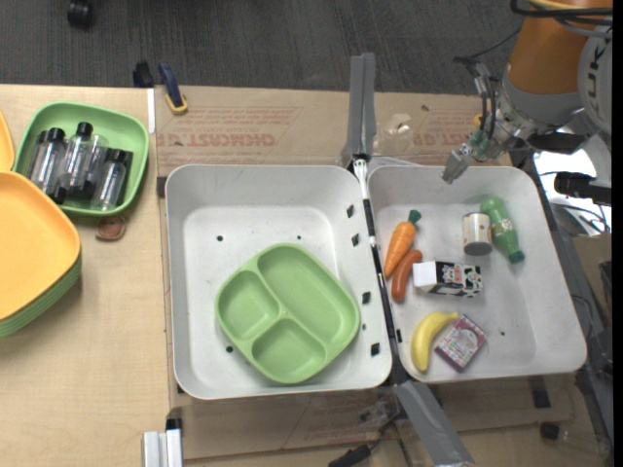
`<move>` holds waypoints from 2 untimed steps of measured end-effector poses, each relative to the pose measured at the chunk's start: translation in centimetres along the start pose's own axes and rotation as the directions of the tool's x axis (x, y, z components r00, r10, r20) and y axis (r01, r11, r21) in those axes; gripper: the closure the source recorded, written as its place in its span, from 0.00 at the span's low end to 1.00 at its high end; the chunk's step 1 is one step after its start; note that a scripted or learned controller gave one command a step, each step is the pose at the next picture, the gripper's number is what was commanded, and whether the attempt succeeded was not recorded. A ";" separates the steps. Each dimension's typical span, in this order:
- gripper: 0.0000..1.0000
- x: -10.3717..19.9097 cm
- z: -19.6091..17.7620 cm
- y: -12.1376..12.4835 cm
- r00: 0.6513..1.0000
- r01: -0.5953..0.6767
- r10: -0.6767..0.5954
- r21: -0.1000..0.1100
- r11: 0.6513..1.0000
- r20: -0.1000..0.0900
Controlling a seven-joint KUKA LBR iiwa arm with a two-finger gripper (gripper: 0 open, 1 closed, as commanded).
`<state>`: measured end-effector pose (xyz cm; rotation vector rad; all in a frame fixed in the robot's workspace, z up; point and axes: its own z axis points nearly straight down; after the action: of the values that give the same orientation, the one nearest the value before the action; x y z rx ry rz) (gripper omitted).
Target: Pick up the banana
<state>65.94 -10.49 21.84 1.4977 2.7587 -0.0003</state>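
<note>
A: Status on the pick?

B: Not started, by my read. The banana (425,340) lies untouched near the front edge of the right bin (557,350), touching a pink packet (459,343). I see the gripper (459,166) hanging over the bin's back edge, well apart from the fruit, holding nothing.

A: Open or closed?

B: Can't tell from this angle (tip too small). Reach, descent, grasp and lift are all left.

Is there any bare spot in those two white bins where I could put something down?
Left bin: bare floor along the far wall, behind the green divided plate. Right bin: bare at the near right corner. It is crowded around the banana, pink packet, milk carton and carrots.
</note>
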 end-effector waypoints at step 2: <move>1.00 1.1 5.7 -3.9 0.975 -0.224 0.224 0.002 0.975 -0.002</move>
<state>62.09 -11.68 16.14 1.8001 2.5750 -0.0015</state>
